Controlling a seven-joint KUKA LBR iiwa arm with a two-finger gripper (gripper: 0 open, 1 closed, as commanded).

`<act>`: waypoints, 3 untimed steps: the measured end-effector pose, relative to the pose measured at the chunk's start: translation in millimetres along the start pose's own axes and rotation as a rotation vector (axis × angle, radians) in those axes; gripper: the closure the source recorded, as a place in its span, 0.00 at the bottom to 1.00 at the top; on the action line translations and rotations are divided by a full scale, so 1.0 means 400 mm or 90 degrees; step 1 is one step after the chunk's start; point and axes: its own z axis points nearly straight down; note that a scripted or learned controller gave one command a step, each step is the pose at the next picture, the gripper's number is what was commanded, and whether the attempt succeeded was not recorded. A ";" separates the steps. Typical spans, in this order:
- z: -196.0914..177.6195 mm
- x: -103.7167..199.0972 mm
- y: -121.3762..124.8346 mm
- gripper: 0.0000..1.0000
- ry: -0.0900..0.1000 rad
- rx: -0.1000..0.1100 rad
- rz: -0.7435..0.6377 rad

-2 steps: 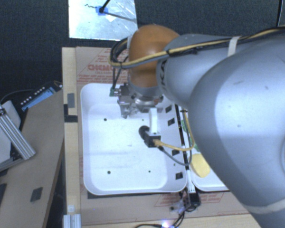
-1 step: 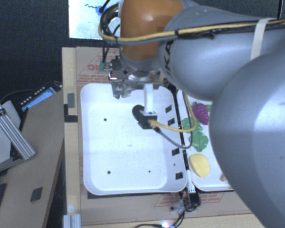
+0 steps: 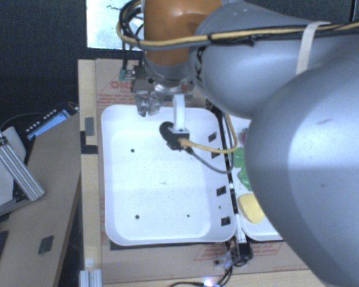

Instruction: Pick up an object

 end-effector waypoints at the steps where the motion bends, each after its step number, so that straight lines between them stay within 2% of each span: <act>1: -0.021 -0.005 0.063 1.00 0.000 -0.001 0.000; 2: 0.000 -0.190 0.079 1.00 -0.003 0.001 0.006; 3: -0.030 -0.176 0.079 1.00 0.000 -0.001 0.000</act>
